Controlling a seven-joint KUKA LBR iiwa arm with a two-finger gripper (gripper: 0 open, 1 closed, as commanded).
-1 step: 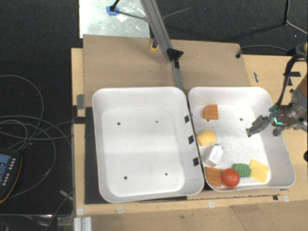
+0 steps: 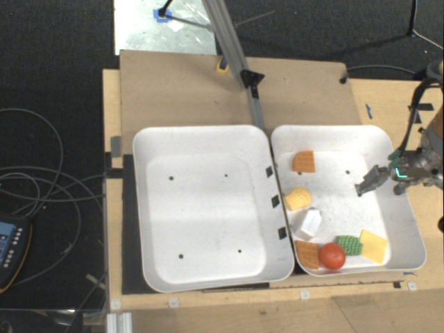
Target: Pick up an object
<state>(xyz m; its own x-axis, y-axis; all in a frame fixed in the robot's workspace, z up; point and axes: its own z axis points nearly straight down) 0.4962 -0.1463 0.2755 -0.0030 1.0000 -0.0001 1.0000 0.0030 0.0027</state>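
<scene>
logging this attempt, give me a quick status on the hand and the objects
Hand over right white bin, nothing seen in it. Nearest pick: orange block. Red ball, green studded piece, yellow wedge bunched at near edge.

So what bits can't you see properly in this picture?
- Grey robot arm: the camera view's right edge cuts most of it off.
- Dark metal pincer: too small and blurry to judge.
- Flat orange block: partly hidden behind the round red tomato toy.
- Small white crumpled piece: too blurry to identify.
</scene>
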